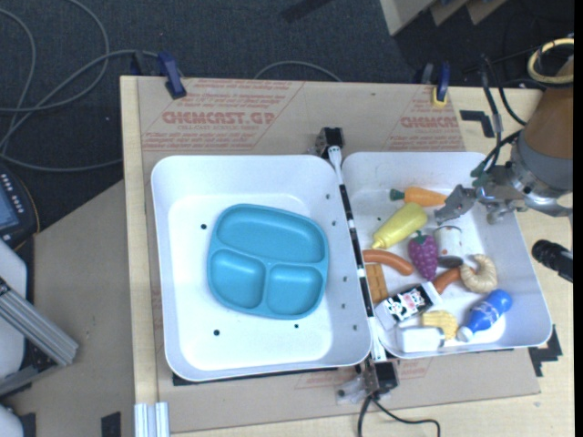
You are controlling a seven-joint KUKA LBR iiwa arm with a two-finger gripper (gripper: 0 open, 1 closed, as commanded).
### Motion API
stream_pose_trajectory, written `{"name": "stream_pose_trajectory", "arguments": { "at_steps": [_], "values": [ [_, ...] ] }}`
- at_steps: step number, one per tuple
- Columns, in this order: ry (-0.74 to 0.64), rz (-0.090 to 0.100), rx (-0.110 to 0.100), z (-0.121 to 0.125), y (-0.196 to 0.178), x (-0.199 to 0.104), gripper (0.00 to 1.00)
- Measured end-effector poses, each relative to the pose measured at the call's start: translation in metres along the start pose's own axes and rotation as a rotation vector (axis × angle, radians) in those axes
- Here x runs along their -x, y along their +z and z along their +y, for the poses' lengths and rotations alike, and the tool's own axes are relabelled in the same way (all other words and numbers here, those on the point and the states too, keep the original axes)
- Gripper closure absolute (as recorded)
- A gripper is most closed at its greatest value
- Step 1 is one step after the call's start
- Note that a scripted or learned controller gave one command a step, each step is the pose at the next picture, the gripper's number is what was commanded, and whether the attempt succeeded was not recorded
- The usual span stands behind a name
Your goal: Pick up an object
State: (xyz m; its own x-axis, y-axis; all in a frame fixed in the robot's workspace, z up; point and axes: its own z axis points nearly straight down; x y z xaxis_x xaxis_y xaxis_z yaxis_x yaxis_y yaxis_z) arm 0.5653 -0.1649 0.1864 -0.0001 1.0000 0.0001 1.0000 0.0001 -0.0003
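The right bin (524, 244) holds several small objects: a yellow bottle (399, 227), an orange carrot (421, 195), purple grapes (424, 255), a sausage (387, 262), a tan pastry (478, 271), a blue bottle (485, 314) and a black-and-white carton (407, 302). My gripper (469, 203) hangs over the bin's upper right part, just right of the carrot and above a small white cup (448, 241). I see nothing held in it.
The left bin (173, 244) carries a blue divided plate (267, 260). A black hinge strip (351, 235) runs between the bins. A yellow piece (439, 321) and a white block (419, 339) lie at the right bin's front edge. Cables trail behind the bench.
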Motion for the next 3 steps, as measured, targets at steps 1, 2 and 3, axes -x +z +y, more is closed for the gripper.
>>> {"name": "stream_pose_trajectory", "arguments": {
  "at_steps": [1,2,3],
  "values": [
    [-0.002,-0.009,0.028,0.012,0.074,-0.032,0.0],
    [-0.004,-0.01,0.035,0.005,0.081,-0.038,0.0],
    [-0.006,-0.007,0.037,-0.01,0.084,-0.052,0.0]
  ]
}}
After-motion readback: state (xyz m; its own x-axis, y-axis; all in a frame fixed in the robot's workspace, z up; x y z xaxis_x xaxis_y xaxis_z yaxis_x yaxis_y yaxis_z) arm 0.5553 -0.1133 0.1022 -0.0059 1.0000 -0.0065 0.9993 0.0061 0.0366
